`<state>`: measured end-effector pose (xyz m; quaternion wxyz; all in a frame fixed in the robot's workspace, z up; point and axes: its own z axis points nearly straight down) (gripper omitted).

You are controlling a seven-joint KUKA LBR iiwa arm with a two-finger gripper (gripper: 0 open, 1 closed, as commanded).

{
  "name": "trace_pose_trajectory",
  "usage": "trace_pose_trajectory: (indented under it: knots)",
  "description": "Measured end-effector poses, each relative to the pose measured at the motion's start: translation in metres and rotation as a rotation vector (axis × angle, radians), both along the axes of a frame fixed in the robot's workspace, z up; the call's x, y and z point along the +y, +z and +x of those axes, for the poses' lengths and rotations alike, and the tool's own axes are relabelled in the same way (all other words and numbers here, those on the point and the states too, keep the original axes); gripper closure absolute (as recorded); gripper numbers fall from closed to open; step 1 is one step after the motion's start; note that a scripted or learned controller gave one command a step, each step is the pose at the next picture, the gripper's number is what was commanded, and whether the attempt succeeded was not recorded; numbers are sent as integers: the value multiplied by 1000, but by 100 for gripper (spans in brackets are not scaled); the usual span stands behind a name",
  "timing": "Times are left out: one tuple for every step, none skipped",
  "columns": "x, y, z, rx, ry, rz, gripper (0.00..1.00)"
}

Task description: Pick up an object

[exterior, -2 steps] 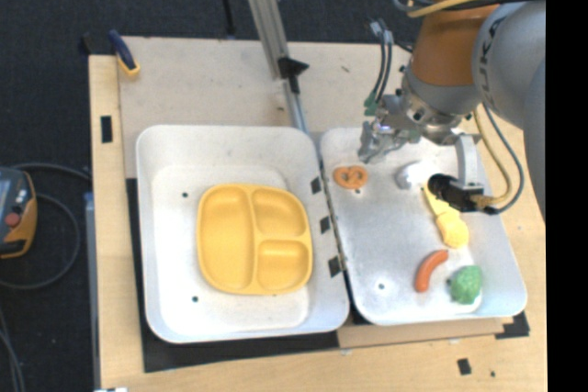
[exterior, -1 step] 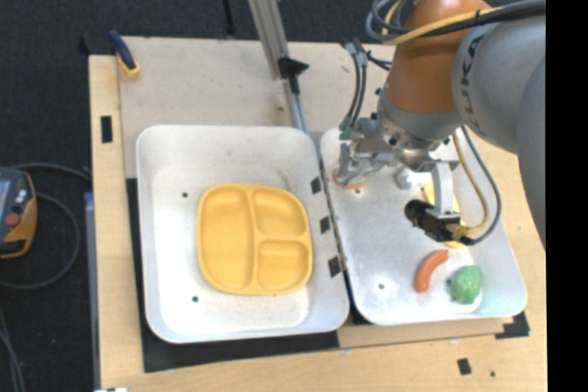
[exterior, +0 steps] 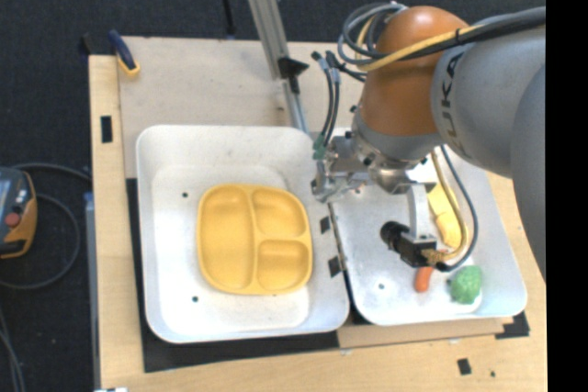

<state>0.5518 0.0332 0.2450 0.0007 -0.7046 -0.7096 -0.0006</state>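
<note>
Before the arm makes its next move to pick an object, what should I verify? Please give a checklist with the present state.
1. Things to pick in the right bin: green object and orange object present. Ok.
2. Gripper above one of them: not ok; it is at the bins' shared edge.
3. Gripper carries nothing: cannot tell.
4. Yellow object reachable: cannot tell, cables partly hide it.
5. Yellow plate flat in left bin: ok.

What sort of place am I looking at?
Likely a robotics lab bench: a grey and orange robot arm reaches over the right bin, the left bin holds a yellow divided tray, and an aluminium mast stands behind.
</note>
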Motion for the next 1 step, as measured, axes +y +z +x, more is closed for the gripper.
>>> trace_pose_trajectory:
  knots:
    - [54,-10,-20,0,0,-1,100]
